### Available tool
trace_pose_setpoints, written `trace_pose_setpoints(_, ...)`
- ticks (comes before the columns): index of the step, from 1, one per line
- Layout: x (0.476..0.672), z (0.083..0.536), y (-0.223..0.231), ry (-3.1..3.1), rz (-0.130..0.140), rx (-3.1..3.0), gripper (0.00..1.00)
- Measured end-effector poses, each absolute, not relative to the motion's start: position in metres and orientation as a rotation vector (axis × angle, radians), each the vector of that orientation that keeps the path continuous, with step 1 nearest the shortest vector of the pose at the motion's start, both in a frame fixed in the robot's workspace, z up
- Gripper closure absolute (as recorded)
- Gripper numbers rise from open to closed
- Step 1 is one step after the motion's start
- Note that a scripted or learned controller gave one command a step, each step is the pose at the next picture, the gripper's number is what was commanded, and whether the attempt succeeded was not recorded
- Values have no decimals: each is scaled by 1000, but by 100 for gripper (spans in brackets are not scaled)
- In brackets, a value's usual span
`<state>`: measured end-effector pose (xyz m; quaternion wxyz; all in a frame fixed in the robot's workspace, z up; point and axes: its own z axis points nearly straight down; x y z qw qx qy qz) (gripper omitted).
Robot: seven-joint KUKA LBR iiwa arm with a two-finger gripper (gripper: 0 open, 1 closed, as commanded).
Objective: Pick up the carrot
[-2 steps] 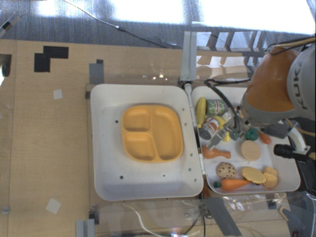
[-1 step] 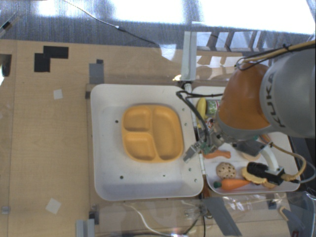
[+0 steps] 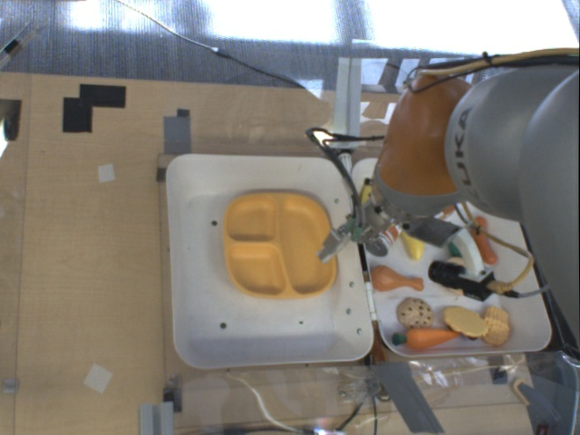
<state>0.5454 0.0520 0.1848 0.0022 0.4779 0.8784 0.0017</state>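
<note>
At the 6 o'clock rim of the right bin (image 3: pixel 535 320): carrot (image 3: pixel 430 338). Orange, smooth, moulded look, likely a hard plastic toy. Tapered spindle. Long axis runs about 9 to 3 o'clock, along the rim and close to it.

Neighbours:
- Speckled ball (image 3: pixel 414 312), pale and pitted, just beside the carrot at 12 o'clock.
- Bread slice (image 3: pixel 465 321), tan and flat, at the carrot's 3 o'clock end. Touching or overlapping, unclear which.
- Waffle (image 3: pixel 496 326), gridded, further toward 3 o'clock.
- Drumstick (image 3: pixel 396 279), peach and glossy, toward 11 o'clock, apart from the carrot.

Pincer (image 3: pixel 337 245): over the seam between the bins, beside the 3 o'clock edge of the plate (image 3: pixel 272 243). Whether it is open or closed cannot be told. No item is seen in it.

Key relation: the carrot lies between 4 and 5 o'clock from the pincer, well apart, across the seam. The drumstick and ball lie roughly on that line.

Plate: yellow, matte, three compartments, rounded corners. It sits in the left bin (image 3: pixel 195 270), white and shallow.

Judgement: the grip should close across the carrot's short axis, 12 to 6 o'clock. The near rim and the ball leave little room.
</note>
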Motion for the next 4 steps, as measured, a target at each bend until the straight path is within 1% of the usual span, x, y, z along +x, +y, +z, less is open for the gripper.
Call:
trace_pose_setpoints(1,573,185,106,2662,7,1663,0)
trace_pose_setpoints(2,604,98,161,2690,18,1598,0)
trace_pose_setpoints(3,540,96,220,2658,32,1639,0)
trace_pose_setpoints(4,546,110,216,2643,45,1631,100)
